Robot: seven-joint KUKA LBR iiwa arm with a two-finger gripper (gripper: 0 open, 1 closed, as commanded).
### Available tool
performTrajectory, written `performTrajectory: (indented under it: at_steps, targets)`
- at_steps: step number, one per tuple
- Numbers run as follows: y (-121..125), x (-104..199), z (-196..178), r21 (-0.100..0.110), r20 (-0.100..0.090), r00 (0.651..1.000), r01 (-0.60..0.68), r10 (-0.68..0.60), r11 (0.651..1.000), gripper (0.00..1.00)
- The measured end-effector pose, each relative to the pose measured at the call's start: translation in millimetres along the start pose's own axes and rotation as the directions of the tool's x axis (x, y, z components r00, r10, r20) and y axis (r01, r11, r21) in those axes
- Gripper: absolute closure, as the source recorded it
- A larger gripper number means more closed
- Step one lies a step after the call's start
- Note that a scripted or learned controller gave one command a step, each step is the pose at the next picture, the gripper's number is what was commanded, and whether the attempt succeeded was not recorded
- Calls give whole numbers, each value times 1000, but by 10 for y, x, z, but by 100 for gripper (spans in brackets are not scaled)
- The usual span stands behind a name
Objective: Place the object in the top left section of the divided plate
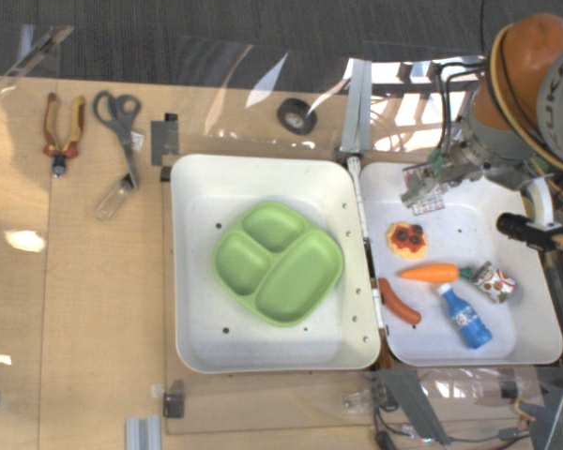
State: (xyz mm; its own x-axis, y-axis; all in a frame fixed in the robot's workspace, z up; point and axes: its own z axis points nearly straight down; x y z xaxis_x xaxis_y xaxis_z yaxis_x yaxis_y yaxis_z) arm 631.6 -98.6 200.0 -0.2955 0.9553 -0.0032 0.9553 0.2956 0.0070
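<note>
1. The bench (75, 279) is smooth, pale wood. It carries two shallow white bins with rounded corners, side by side.
2. In the left bin (197, 336) sits a green divided plate (279, 262). It looks like smooth plastic, turned at a slant, with two small sections and one big one.
3. The right bin (535, 340) holds small toys. A round yellow pizza toy with red and dark spots (408, 238) lies at about 9 o'clock in this bin.
4. A long orange carrot toy (430, 273) lies near the middle, and a red sausage toy (399, 303) lies at 8 o'clock.
5. A blue bottle toy with a white cap (464, 316) lies at 6 o'clock. A small crumpled can toy (494, 284) is just beside it, at 4 o'clock.
6. The grey arm with its orange band (535, 54) comes in at 1 o'clock. Its tool (424, 193) hangs over the 11 o'clock part of the right bin. You cannot tell if it is released or clenched.
7. On the bench at 10 o'clock lie red-handled pliers (60, 131), grey scissors (119, 120) and a dark roll of tape (297, 115).
</note>
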Motion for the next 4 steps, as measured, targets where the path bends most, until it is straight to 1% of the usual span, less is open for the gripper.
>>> performTrajectory:
  at_steps: [1,2,3,4]
  targets:
    - [64,881,-19,1,-2,999,-47,47,999,100]
    - [257,1589,-256,0,-3,999,34,-34,999,100]
    - [107,2371,-131,2,-4,998,71,-70,998,100]
    - [282,3061,522,4,-5,973,231,-231,973,100]
